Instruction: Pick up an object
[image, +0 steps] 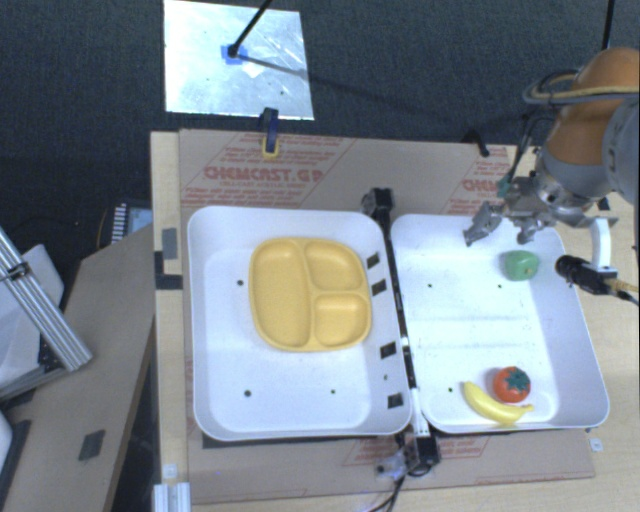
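The claw (505, 226) hangs over the far edge of the right bin (440, 330), its two fingers spread apart with nothing between them. Just beside it, toward the bin's far right corner, lies a small green object (520, 265), the nearest candidate for a pick. Along the near edge of the same bin sit a banana (493, 404) and, touching it, a red tomato-like piece (511, 383). The left bin (215, 400) carries a yellow divided plate (308, 294) near its middle.

From here the likeliest trouble is misalignment: the claw appears offset from the green object toward the bin's far edge, so a straight descent could land the fingers on bare bin floor or clip the object's side and knock it away. The green piece looks rounded and smooth, so an off-centre squeeze may squirt it out. It also lies close to the bin's right wall, where a finger might catch the rim. The height of the claw above the bin cannot be judged well from this slanted view.
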